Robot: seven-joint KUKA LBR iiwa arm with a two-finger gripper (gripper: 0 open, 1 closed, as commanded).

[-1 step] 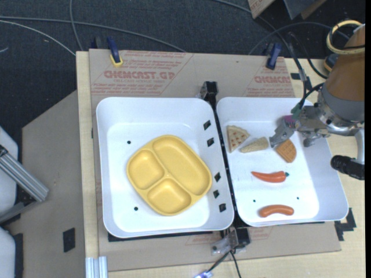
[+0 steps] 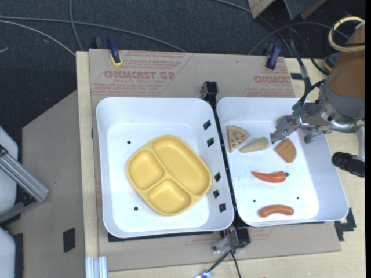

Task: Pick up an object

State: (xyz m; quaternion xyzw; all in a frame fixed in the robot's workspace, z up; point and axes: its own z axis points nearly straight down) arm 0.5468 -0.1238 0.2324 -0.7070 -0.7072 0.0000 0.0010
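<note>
A dark carpeted floor (image 2: 174, 16) crossed by thin grey cables surrounds a bench topped with a brown printed board (image 2: 139, 71), held at its far edge by two blue clamps. Two shallow white bins sit side by side on the board, touching along a black centre strip.

The left bin (image 2: 110, 155) is smooth glossy plastic with rounded corners, and holds a yellow divided plate (image 2: 168, 174) with three compartments, lying tilted across the bin floor.

The right bin (image 2: 324, 190) holds small toy foods: a triangular waffle-textured wedge (image 2: 236, 138) near the centre strip, a pale wedge (image 2: 255, 145) just beside it, a brown crinkled biscuit (image 2: 286, 150), a red chili pepper (image 2: 269, 176) with a green stem nearer the middle, and an orange-brown sausage (image 2: 276, 211) near the front wall.

The grey arm with its orange band (image 2: 348, 77) reaches in from the right. Its gripper (image 2: 284, 129) hovers over the far part of the right bin, just above the pale wedge and the biscuit; nothing is visibly between its fingers, and whether they are spread or closed cannot be told.
</note>
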